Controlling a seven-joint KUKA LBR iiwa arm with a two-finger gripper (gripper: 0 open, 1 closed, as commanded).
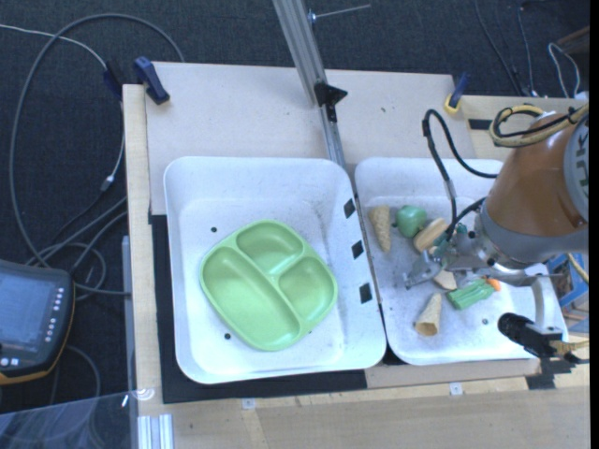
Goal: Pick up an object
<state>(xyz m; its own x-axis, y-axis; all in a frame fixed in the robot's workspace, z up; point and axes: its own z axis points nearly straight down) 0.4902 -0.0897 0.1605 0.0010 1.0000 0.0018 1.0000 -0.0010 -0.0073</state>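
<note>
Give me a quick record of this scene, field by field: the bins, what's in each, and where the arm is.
left bin: green divided plate
right bin: two cones, green round piece, green stick-shaped piece, other small bits
arm: over right bin
gripper: low among the items; hold unclear
clamps: bench's far corners

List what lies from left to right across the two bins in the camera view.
Green divided plate → upper cone → green ball → lower cone → green marker.
</note>
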